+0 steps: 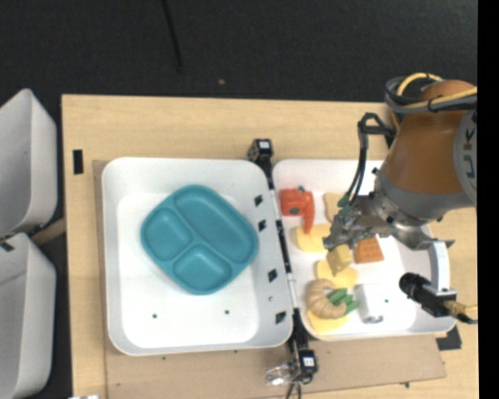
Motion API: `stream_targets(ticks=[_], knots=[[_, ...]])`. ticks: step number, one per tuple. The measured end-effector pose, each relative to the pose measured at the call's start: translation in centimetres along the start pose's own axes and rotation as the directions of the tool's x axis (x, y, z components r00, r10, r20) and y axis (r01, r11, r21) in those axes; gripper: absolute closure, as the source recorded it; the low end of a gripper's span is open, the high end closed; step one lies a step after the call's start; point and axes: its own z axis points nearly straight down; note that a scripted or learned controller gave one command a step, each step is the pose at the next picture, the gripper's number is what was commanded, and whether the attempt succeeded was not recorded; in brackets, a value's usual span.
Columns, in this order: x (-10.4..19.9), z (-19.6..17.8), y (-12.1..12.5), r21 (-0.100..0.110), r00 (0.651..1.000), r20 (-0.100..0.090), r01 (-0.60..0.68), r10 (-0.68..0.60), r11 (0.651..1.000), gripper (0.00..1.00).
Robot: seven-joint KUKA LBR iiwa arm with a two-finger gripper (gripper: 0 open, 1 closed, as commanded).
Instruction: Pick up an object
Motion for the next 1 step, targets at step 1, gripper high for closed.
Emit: stream_targets(ticks=[1], knots=[[-0.31, -0.13, 0.19, -0.003, 1.000, 0.001, -0.001, 0.001, 1.000, 1.00]])
